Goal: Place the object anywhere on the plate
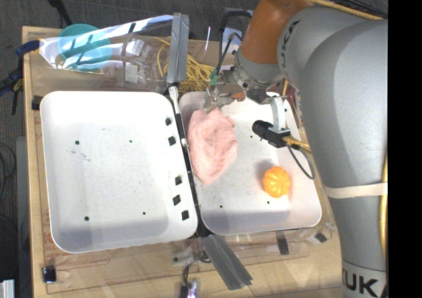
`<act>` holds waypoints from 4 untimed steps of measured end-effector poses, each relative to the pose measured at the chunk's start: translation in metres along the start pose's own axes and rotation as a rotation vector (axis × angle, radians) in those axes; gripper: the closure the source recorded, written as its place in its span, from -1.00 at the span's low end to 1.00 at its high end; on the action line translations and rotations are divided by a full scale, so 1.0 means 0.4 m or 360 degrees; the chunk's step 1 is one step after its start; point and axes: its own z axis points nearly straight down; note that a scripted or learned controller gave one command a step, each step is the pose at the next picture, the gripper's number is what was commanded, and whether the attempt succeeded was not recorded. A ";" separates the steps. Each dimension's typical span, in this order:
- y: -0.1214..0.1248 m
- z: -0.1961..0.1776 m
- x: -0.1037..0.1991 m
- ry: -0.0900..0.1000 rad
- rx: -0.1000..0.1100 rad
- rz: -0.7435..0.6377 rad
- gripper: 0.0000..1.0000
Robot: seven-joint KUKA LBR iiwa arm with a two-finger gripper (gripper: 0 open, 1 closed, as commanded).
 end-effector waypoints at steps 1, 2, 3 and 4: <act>0.018 -0.041 0.234 -0.0002 -0.0002 -0.0239 1.00; -0.154 -0.153 0.368 -0.0002 -0.0002 -0.0381 1.00; -0.148 -0.102 0.587 -0.0003 0.0003 -0.0465 1.00; -0.169 -0.004 0.805 -0.0004 0.0004 -0.0625 1.00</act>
